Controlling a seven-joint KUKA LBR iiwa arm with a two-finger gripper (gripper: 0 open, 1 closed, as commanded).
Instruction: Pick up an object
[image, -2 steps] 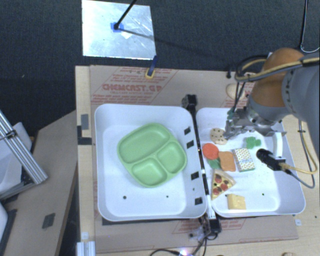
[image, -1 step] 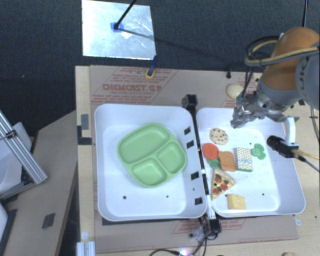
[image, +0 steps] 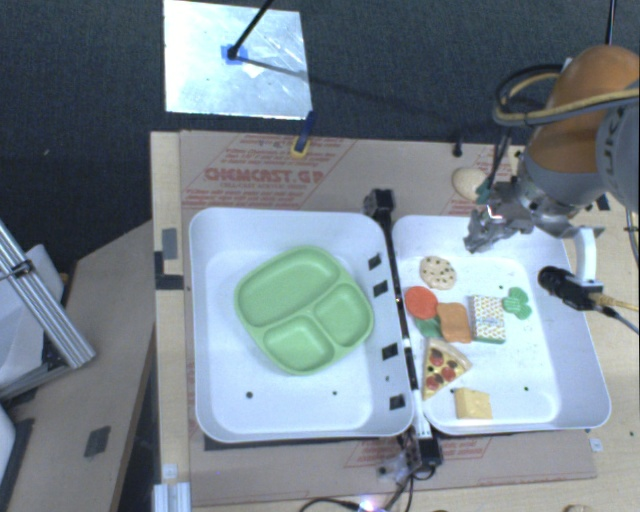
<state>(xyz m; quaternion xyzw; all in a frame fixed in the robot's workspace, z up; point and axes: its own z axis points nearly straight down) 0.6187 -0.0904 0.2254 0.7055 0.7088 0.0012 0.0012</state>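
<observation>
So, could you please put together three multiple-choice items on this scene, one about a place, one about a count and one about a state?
1. Where does the green divided plate lie?
A. in the left bin
B. in the right bin
C. on the bare bench

2. How many compartments does the plate have?
A. two
B. three
C. five

3. How does the tool stand to the cookie?
A. gripping it
B. pressing on it
C. apart from it, over the right bin's far edge

Answers:
1. A: the plate rests on the left bin floor.
2. B: one long section and two smaller ones show.
3. C: bare white floor of the right bin shows between tool and cookie.
</observation>
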